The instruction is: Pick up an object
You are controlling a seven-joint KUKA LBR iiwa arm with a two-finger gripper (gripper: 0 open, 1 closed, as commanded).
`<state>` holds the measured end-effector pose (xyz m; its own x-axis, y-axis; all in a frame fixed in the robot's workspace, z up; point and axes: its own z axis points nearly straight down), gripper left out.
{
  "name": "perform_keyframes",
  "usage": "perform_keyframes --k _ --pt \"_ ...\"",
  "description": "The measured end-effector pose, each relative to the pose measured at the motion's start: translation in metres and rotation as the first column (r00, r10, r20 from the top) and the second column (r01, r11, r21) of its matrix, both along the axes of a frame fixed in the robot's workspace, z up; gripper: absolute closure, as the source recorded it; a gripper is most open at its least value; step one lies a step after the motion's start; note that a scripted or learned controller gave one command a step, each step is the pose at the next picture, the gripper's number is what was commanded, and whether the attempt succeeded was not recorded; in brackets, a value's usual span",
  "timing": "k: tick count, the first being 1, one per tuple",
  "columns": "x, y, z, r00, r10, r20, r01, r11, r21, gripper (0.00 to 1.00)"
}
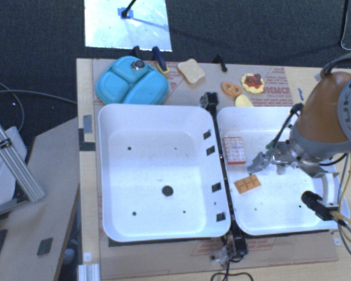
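Observation:
In the right bin (281, 221) lie a small red-and-white box (234, 150) near the left wall and an orange waffle-like cracker (247, 184) just below it. A small dark round piece (167, 190) rests on the floor of the left bin (123, 215). My gripper (258, 163) reaches in from the right and hovers low over the right bin, just right of the box and just above the cracker. Nothing shows in its grasp. The arm's orange band (324, 113) hides the bin's far right side.
Behind the bins on the board sit a blue divided plate (131, 82), a toast slice (191, 71), a pretzel (231, 88), a small tart (253, 82) and a yellow piece (243, 101). A black divider (219, 163) runs between the bins. A black part (316, 205) hangs over the right bin's front right corner.

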<state>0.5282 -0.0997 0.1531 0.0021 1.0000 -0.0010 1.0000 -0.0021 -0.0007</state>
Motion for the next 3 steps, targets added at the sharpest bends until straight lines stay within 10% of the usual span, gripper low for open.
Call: perform_keyframes --k 1,2,3 --pt "-0.007 0.014 -0.071 1.0 0.002 0.006 -0.002 1.0 -0.002 0.0" --pt "-0.004 0.015 -0.055 1.0 0.003 0.01 -0.003 1.0 0.003 1.0" --pt "0.021 0.098 0.037 1.0 0.016 0.013 -0.016 1.0 0.004 1.0"
